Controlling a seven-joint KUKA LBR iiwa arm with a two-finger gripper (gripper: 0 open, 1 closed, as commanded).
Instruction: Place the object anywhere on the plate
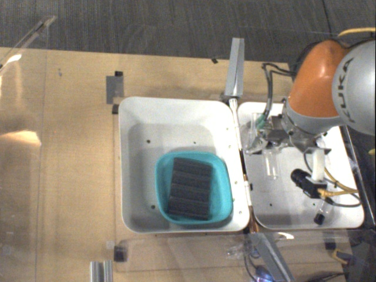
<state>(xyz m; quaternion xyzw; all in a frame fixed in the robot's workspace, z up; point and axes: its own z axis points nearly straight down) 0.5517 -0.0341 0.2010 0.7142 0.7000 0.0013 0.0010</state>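
Observation:
A teal square plate (220, 184) rests in the front part of the left bin (135, 157). A dark grey ribbed block (190, 188) lies flat on the plate, slightly tilted, inside its rim. My gripper (264, 143) hangs over the left side of the right bin (346, 213), just past the wall between the bins. It is to the right of the plate and clear of the block. Nothing shows in its grasp. The orange band of the arm (314, 81) sits above it.
Black and yellow cables (317, 187) from the wrist hang over the right bin's middle. A grey metal post (235, 66) stands behind the gap between the bins. Wooden bench (59, 175) spreads to the left.

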